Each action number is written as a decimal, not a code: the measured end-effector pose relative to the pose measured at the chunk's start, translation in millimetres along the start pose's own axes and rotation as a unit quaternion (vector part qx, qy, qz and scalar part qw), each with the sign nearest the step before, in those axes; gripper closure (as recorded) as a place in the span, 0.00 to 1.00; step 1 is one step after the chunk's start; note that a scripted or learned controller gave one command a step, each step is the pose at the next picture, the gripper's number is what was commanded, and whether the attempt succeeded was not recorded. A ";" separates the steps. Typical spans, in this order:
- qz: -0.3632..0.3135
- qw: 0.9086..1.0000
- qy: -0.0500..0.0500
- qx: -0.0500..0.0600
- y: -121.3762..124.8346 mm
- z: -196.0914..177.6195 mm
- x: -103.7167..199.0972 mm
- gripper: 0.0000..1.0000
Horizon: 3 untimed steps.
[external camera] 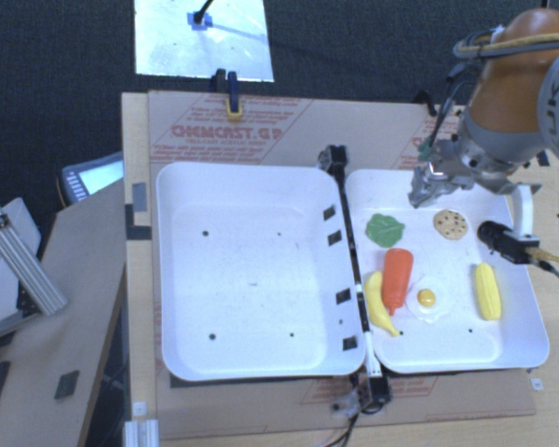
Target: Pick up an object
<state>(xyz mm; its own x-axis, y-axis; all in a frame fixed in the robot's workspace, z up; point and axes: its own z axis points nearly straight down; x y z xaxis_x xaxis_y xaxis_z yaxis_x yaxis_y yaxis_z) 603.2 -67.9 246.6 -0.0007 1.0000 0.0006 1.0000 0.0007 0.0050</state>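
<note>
gripper over right bin far edge | grip state: you cannot tell | nearest target: green leaf, just toward near-left corner | you'd shift slightly that way, then descend

The arm runs off the edge at three o'clock; the banana lies partly under the carrot.
</note>
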 end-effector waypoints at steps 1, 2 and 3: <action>0.000 1.000 0.000 0.001 -78.9 -49.8 3.6 1.00; -0.004 1.000 0.001 0.001 -116.8 -74.3 52.9 1.00; -0.006 1.000 0.001 -0.001 -115.0 -134.7 117.8 1.00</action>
<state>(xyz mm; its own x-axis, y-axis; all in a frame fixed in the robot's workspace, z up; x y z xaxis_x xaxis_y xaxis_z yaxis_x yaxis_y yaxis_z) 487.4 49.7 380.9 -0.0120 0.9999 0.0031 0.9999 0.0120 0.0080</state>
